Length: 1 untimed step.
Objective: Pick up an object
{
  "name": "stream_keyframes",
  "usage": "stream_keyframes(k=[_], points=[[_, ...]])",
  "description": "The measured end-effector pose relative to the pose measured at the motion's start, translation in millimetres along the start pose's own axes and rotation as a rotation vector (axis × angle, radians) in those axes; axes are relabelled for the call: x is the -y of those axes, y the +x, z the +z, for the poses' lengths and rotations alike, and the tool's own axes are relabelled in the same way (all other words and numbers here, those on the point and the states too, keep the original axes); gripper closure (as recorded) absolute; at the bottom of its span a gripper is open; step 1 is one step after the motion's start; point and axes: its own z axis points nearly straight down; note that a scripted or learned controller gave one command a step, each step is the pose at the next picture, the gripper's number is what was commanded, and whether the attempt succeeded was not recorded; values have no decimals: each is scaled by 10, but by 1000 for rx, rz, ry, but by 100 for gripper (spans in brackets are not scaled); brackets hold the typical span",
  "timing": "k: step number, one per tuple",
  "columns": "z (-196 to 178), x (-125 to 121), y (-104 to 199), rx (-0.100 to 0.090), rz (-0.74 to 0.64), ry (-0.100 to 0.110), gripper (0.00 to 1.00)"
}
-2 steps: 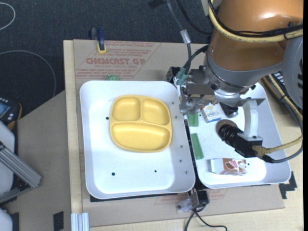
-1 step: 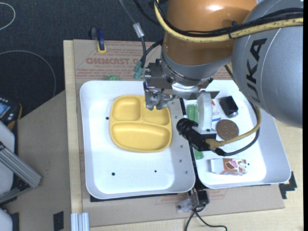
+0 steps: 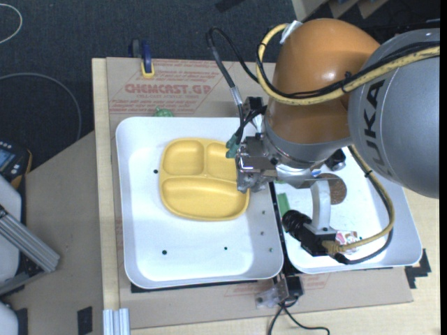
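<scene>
Yellow divided plate [image 3: 199, 180] in left bin [image 3: 140, 208]

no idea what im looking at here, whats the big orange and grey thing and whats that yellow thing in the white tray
The big orange and grey shape is a robot arm, seen from a single camera fixed above the bench and looking down at a slant. The arm reaches in from the right. Its job is to pick up an object. Two shallow white bins sit side by side. The left bin holds a yellow divided plate with three compartments. The arm's wrist hangs over the plate's right edge, and its bulk hides the gripper, so nothing can be called held. The right bin holds a few small items, partly hidden under the arm, including something brown and round.
</scene>
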Motion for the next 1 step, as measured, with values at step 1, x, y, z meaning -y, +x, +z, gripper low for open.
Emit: stream_keyframes(k=[1], points=[[516,-21,-552,-2,0,-4,100]])
